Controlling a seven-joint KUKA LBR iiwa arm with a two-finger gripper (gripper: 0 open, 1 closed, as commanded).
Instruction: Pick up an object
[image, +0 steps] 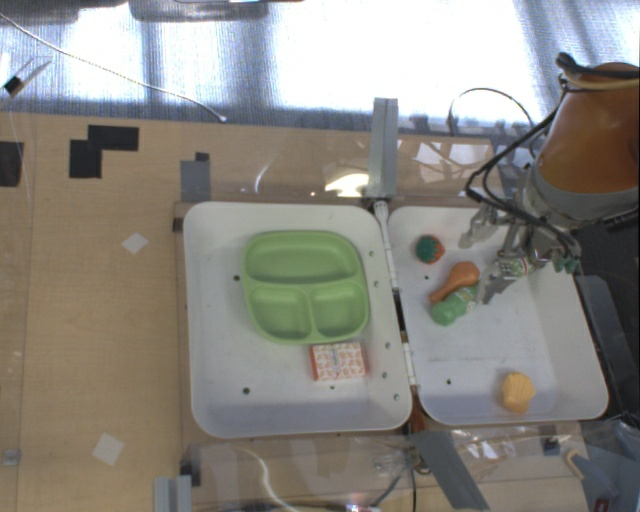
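Several small toys lie in the right bin (560, 340). There is a round green and red piece (430, 248), an orange drumstick-shaped piece (455, 280), a green piece (449, 309) touching the orange one's lower end, and a yellow piece (517, 391) near the front. My gripper (482, 262) hangs over the bin's upper middle, just right of the orange piece. Its two fingers (468, 237) stand apart, open, and I see nothing held between them.
The left bin (215, 380) holds a green divided plate (305, 285) and a small red and white box (337, 361) in front of it. A metal post (384, 150) rises behind the divider between the bins. Cables (500, 160) loop above the wrist.
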